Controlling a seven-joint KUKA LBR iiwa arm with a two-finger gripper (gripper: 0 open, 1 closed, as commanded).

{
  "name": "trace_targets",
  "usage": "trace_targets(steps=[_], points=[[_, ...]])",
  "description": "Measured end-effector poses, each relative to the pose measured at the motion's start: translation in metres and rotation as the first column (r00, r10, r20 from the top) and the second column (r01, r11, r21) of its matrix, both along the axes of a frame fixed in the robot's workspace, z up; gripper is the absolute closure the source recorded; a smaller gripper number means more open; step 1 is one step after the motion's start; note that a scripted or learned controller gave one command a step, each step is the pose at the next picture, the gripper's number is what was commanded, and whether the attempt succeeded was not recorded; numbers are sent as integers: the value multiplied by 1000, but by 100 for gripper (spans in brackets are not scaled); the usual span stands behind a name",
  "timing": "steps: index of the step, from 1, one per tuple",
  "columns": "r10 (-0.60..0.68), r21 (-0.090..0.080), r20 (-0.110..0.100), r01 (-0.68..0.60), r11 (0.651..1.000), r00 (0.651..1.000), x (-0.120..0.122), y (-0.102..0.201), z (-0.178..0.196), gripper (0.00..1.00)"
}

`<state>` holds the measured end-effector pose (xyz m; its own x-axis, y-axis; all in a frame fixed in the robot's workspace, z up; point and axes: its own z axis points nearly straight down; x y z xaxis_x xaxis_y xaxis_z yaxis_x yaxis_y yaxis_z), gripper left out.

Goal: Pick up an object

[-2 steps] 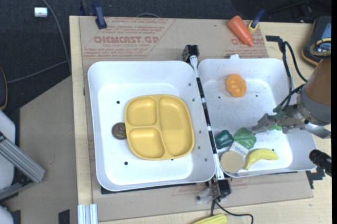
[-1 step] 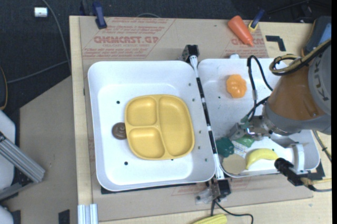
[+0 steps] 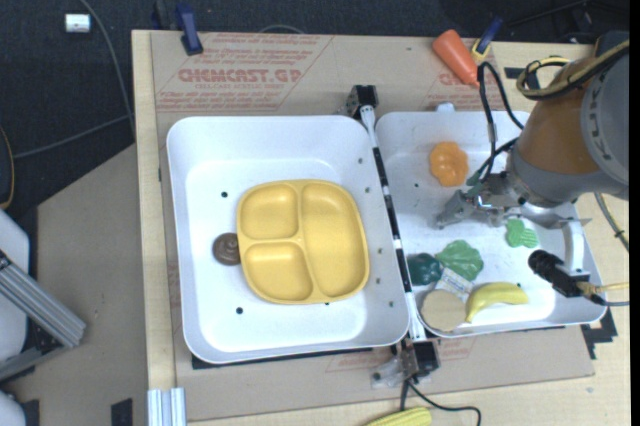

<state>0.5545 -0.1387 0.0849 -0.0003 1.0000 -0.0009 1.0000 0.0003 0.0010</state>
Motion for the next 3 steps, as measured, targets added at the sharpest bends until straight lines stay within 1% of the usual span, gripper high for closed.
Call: trace_targets(steps=[1, 2, 3], points=[[2, 1, 1, -2, 1000, 1000, 57, 25, 8, 0], [1, 0, 0, -1, 1000, 1000, 112, 30, 0, 0], [3, -3, 3, -3, 1000, 1000, 113, 30, 11, 100]])
